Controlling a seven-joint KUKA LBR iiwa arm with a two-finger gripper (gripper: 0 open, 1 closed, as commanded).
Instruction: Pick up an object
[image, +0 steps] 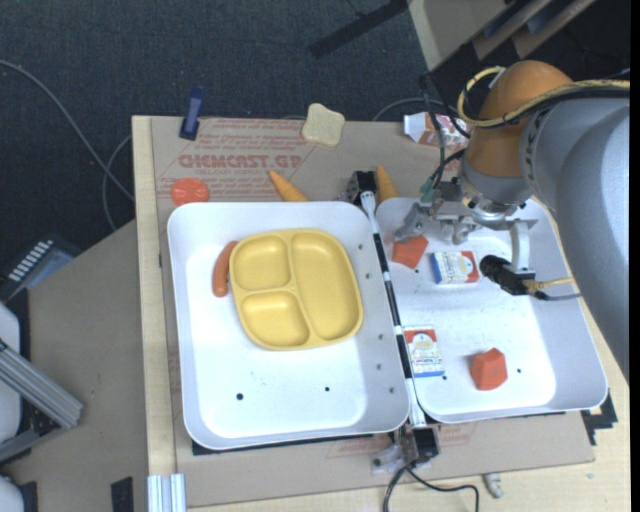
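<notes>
Camera view looks down on two white bins: the right bin (560, 395) with the jaws (445, 215) low at its far left corner, close against the wall shared with the left bin (200, 400). Whether the jaws are open or closed I cannot tell. Just below them lies an orange-red piece (408, 251); beside it, a small carton (453, 267). Nearer the front sit a second carton (424, 352) and a red block (489, 368), with open floor around them. Left of the jaws, a yellow divided plate (296, 288) and one sausage (220, 271).
</notes>
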